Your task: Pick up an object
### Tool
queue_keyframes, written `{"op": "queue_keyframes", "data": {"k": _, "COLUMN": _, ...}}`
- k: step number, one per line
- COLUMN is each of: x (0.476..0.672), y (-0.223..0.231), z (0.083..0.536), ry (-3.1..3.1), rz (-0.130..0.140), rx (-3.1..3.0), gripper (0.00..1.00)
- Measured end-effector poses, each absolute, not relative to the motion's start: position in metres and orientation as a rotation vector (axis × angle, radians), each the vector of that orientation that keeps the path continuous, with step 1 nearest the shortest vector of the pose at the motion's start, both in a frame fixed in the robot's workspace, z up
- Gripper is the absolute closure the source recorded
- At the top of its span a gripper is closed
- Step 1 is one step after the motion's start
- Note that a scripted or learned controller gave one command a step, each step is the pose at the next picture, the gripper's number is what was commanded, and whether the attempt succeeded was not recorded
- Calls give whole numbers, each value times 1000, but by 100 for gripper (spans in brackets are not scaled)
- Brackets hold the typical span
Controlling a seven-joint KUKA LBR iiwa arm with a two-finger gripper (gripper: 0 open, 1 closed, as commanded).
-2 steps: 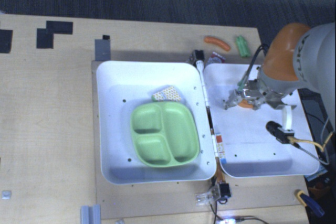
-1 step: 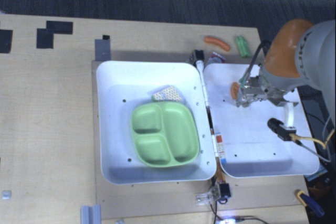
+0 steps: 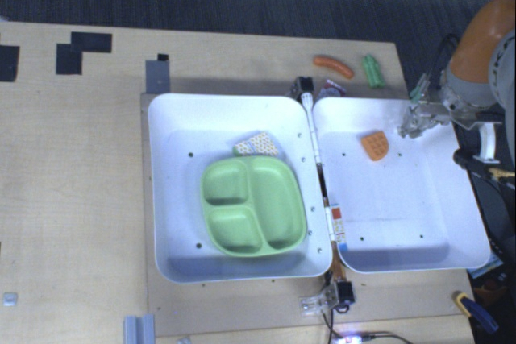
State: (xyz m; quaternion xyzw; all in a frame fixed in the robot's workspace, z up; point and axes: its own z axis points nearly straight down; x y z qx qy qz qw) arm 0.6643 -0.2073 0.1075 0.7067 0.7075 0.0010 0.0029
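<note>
The gripper (image 3: 413, 123) hangs over the far right corner of the right bin (image 3: 403, 242), and it is too small and blurred to tell how its tips stand; I see nothing held in it. Near it to the left, but apart, a small orange waffle-like piece (image 3: 374, 145) with a grid texture lies flat on the floor of this bin. The left bin (image 3: 173, 173) bears a pale green plastic plate (image 3: 251, 205) with three compartments and rounded corners, and a small patterned white piece (image 3: 258, 143) touches its far edge. Behind the bins, on the wooden bench (image 3: 72, 197), lie an orange sausage shape (image 3: 333, 66) and a green ribbed object (image 3: 372, 70)
</note>
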Motion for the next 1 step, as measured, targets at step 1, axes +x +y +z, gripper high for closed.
{"op": "queue_keyframes", "data": {"k": 1, "x": 665, "y": -206, "z": 107, "ry": 2223, "rz": 4, "rx": 2214, "gripper": 0}}
